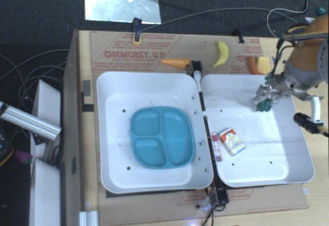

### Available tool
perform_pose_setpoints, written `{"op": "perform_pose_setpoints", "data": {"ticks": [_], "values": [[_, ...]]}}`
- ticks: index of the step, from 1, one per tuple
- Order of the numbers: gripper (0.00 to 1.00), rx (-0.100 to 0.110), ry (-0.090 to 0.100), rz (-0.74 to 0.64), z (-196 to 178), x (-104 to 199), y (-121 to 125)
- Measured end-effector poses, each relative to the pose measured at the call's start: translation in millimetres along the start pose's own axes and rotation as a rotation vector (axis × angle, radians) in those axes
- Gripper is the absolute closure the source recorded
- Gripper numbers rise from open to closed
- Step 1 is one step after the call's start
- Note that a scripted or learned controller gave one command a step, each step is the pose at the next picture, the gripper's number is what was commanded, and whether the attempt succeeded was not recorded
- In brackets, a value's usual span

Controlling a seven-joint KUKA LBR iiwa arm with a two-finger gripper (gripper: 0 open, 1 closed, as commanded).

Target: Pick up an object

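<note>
The gripper (263,99) hangs low over the far right part of the right bin (288,168), below the grey wrist and orange band. A small teal thing (264,106) sits right at the gripper's tip, against the bin floor. Whether it is held cannot be made out. A small red, orange and white box (230,141) lies flat in the same bin, nearer the front and close to the divider, well apart from the gripper.
A blue divided plate (162,136) lies in the left bin (110,117). Behind the bins on the cardboard lie a carrot (175,63), a banana (222,54) and an orange and yellow piece (259,65). Cables run along the bench's far edge.
</note>
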State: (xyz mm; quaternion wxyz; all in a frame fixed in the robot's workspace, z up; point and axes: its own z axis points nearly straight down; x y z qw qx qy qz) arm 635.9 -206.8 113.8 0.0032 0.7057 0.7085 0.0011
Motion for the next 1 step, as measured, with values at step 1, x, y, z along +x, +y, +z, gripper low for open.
{"op": "perform_pose_setpoints", "data": {"ticks": [1], "values": [[1.00, 0.004, 0.004, -0.001, -24.7, 99.6, -38.9]]}}
